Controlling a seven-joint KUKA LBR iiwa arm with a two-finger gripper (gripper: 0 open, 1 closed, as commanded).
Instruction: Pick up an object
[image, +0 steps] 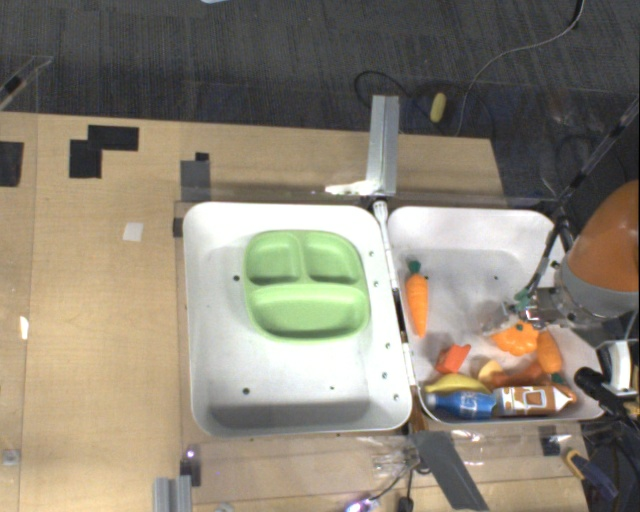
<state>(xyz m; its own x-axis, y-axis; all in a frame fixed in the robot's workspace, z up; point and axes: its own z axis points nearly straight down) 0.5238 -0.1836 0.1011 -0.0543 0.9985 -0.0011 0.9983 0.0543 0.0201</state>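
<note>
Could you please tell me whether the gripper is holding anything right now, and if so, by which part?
It cannot be told. The gripper sits low in the right white bin, just above a lumpy orange toy; no hold is visible.

bins (205, 300): 2 | green tray (303, 283): 1 | carrot (417, 302): 1 | banana (455, 383): 1

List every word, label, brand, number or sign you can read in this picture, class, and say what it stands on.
No text can be read here.
The carton lying along the near edge of the right bin has a printed front: too small and blurred to read.
The blue bottle beside it shows no legible label.
The green plate in the left bin and the carrot carry no print.
</note>
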